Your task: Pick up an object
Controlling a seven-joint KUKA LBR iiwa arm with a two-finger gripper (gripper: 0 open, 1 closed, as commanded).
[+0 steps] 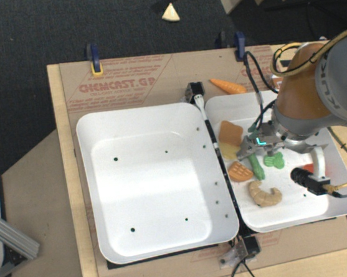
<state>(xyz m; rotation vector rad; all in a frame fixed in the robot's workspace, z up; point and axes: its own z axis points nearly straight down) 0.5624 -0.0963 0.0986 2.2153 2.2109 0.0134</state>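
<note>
Small toy foods (253,170) in right bin (296,214)

Left bin (147,175) open; right bin (296,214) crowded (toys (265,194)).

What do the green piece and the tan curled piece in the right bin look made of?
The green piece, by the claw, looks like moulded plastic: saturated colour, slight sheen. The tan curled piece looks matte, likely plastic or rubber toy food; which one is unclear.

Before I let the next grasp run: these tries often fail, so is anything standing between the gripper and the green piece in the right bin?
Nothing visible does. The gripper hangs right over the green piece in the right bin. An orange waffle-like piece lies close beside it, and a tan curved piece just below.
</note>
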